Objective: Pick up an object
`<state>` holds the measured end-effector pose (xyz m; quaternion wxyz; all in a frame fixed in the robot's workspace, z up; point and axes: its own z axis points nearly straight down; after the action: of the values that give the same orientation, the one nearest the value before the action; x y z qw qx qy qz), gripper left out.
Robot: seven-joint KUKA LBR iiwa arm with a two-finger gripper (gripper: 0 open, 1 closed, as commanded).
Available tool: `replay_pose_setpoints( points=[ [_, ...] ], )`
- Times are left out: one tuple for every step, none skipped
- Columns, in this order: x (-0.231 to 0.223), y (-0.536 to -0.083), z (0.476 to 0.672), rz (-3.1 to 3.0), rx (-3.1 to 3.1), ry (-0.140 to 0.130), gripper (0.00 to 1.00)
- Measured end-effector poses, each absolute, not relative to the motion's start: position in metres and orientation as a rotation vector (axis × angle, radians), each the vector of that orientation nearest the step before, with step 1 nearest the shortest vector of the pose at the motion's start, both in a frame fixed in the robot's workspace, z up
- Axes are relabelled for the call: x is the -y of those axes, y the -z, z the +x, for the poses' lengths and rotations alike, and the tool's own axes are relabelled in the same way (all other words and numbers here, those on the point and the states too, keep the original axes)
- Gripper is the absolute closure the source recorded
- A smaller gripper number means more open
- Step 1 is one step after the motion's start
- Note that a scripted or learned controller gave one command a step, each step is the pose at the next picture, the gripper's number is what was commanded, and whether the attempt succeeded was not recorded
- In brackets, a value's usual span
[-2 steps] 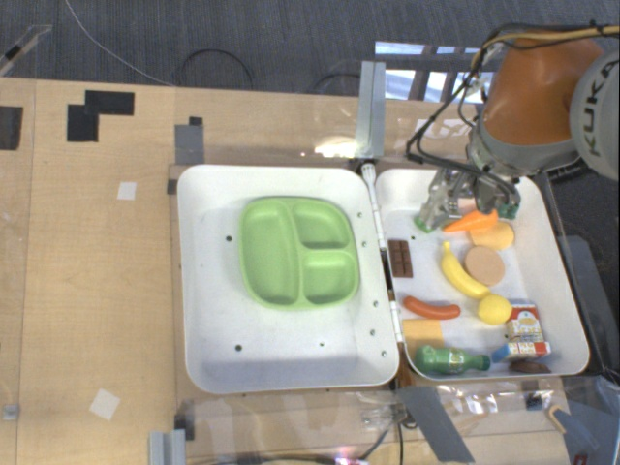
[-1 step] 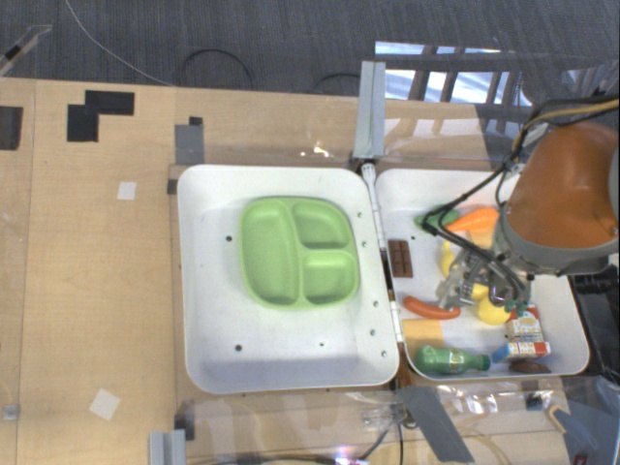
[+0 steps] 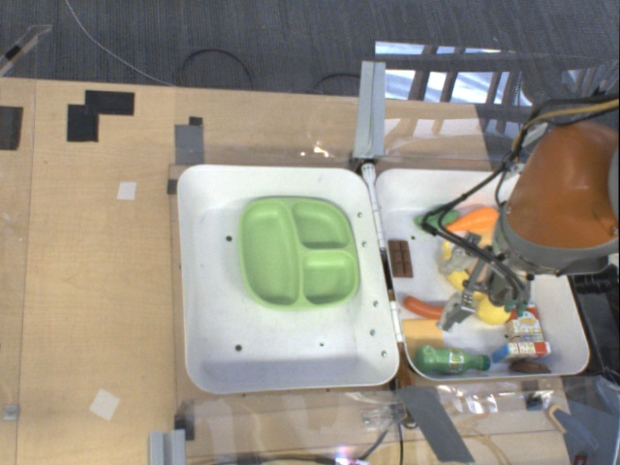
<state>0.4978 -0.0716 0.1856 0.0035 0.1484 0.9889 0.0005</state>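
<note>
The right bin (image 3: 387,201) holds a pile of toy foods. An orange carrot (image 3: 475,219) lies at the back, with yellow pieces (image 3: 453,258) just in front of it. A brown chocolate bar (image 3: 399,257) rests by the left wall. Nearer the front lie a red sausage (image 3: 423,308), a yellow block (image 3: 420,329) and a green bottle (image 3: 450,359). A small printed carton (image 3: 524,332) sits at the front right. My gripper (image 3: 465,306) hangs low over the middle of the pile, right of the red sausage and beside a yellow piece (image 3: 492,313). The arm's orange band hides the bin's back right.
The left bin (image 3: 208,356) carries a green divided plate (image 3: 295,250) at its middle. A metal post (image 3: 368,109) stands behind the seam between the bins. Black cables (image 3: 450,231) trail from the wrist over the carrot. Tan bench lies to the left.
</note>
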Motion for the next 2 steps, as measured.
replay_pose_setpoints(
  points=[
    [0.101, -0.091, 0.540, 0.493, -3.084, -0.002, 0.00],
    [0.141, -0.088, 0.627, 0.645, -3.062, -0.001, 0.00]
  ],
)
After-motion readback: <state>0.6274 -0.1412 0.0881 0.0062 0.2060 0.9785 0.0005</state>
